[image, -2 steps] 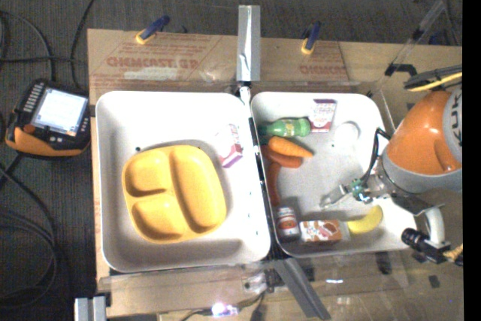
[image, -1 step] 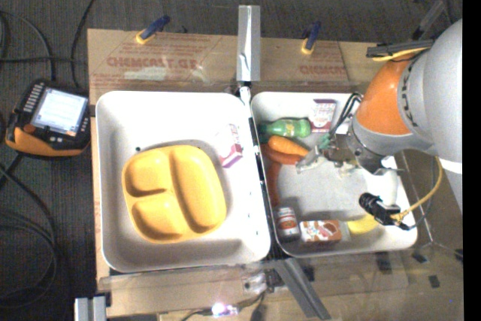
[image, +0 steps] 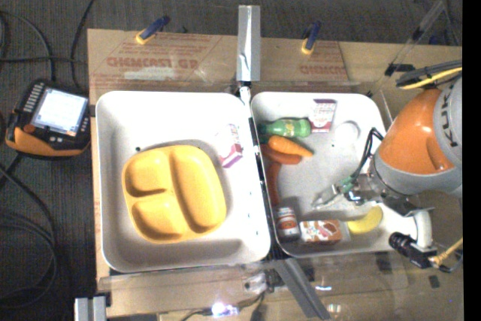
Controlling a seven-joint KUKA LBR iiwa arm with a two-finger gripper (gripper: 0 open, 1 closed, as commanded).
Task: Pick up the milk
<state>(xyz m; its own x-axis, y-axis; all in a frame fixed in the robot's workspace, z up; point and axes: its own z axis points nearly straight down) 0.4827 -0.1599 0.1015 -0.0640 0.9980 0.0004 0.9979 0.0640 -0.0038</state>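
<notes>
White milk carton (image: 324, 114) against bin's far wall

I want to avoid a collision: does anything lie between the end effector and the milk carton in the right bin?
Nothing visible does. The end effector hangs over the right bin, and only bare floor separates it from the milk carton. The green bottle and carrot lie beside the carton, off that path.

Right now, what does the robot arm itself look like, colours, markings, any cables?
The arm is a bulky rounded body: a large glossy orange dome sits over a pale grey band, with dark letters partly visible on its right side. A thin dark cable loops along its left edge. The small metallic gripper projects leftward, with a greenish spot near its base.
</notes>
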